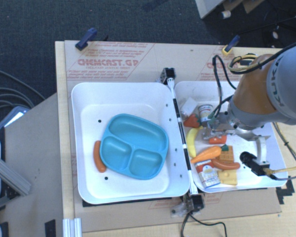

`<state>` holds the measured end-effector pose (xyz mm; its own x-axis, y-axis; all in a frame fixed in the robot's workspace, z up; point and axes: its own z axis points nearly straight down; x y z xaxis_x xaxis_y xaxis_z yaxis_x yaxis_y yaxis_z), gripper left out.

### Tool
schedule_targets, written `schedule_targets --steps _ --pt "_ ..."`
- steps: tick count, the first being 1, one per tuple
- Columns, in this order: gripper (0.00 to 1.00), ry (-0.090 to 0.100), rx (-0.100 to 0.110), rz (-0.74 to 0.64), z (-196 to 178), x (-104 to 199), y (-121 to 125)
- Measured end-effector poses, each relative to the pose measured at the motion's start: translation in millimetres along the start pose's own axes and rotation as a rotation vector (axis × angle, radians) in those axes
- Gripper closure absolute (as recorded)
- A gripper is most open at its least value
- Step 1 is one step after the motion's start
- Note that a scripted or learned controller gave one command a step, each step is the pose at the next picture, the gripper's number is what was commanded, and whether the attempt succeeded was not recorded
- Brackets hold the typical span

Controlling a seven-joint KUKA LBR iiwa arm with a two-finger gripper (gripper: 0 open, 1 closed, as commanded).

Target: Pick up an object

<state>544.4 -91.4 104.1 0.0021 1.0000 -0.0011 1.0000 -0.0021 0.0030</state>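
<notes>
The right bin holds a heap of toy food: a yellow banana, an orange carrot, a red piece, a small tin can, a red sausage lying on a yellow cheese wedge, and a white packet. My gripper is down in this bin, just right of the can and right above a small red-orange piece. The grey arm with its orange band comes in from the right and covers the bin's right half.
In the left bin a blue divided plate lies with an orange-red sausage along its left side. A black clip rail runs between the bins. Cables loop above the wrist.
</notes>
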Motion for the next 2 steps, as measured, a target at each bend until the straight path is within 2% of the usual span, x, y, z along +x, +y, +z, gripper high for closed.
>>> schedule_targets --steps 1,2 --pt "1.00 0.002 0.004 -0.003 -140.7 64.2 -59.5" --pt "1.00 0.001 0.003 -0.003 -157.0 86.5 -64.9"
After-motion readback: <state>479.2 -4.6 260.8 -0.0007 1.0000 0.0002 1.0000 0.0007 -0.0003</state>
